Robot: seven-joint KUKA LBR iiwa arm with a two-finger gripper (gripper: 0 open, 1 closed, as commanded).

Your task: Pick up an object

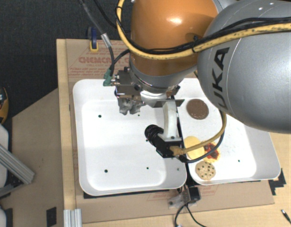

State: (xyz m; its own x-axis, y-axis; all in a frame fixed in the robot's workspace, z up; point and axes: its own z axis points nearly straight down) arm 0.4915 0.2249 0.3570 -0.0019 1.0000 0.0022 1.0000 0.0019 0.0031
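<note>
My gripper (129, 106) hangs over the far part of the left bin (102, 141), close to its back wall, with nothing seen in it. The objects lie in the right bin (251, 162). A brown round disc (198, 109) rests near that bin's back left. A yellow piece (193, 144) and a small red-orange piece (212, 151) sit by the dividing edge. A tan disc with dark holes (205, 170) lies at the front left corner. The big grey and orange arm hides much of the right bin's far side.
Both bins stand on a cardboard sheet (69, 70) with red print at its far edge. A blue clamp (93, 38) grips that far edge. Metal framing (13, 167) stands off the bench to the left.
</note>
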